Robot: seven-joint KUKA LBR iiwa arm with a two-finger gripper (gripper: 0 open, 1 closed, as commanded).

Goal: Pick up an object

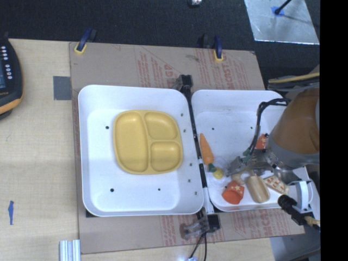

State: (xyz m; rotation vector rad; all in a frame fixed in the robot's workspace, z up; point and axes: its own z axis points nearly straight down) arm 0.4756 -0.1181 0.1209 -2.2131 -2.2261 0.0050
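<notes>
Orange carrot (pixel 206 149), red toy (pixel 233 192) & bun-like piece (pixel 257 188) all lie loose in the right bin (pixel 228 105). My tool (pixel 243 166) hangs low just above them; grip state unclear. Pick not done yet.

A single fixed camera looks down at a slant on the bench (pixel 38 145), taking in both white bins: the left bin (pixel 92 145) and the right bin (pixel 228 105) side by side, with the arm (pixel 296 126) entering from the frame's right edge.
</notes>
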